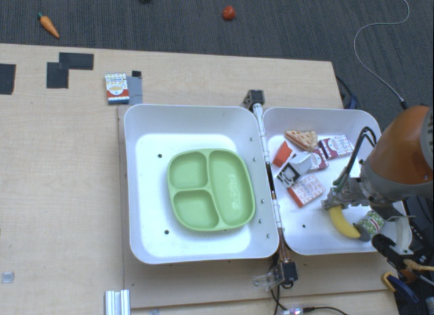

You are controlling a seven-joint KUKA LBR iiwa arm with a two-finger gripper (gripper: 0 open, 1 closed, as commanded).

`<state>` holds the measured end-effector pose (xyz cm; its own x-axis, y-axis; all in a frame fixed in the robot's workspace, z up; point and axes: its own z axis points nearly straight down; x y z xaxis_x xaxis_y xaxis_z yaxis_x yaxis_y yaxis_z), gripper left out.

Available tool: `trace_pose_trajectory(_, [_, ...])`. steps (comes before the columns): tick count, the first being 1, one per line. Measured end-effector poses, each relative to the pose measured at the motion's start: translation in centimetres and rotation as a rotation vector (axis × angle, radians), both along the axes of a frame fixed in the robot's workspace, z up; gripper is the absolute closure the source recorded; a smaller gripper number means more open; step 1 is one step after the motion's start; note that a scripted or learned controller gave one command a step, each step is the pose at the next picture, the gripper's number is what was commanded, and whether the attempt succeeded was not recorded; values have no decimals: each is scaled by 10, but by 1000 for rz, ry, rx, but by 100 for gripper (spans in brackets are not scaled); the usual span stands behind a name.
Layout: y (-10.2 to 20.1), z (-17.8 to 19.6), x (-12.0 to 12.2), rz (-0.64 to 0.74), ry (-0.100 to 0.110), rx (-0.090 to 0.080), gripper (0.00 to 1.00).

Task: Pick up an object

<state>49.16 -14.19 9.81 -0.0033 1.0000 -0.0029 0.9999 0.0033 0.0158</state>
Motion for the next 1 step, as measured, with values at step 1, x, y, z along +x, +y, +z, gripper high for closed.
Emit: trace_pose_trajectory(1, [73, 87, -4, 1, 11, 3, 100])
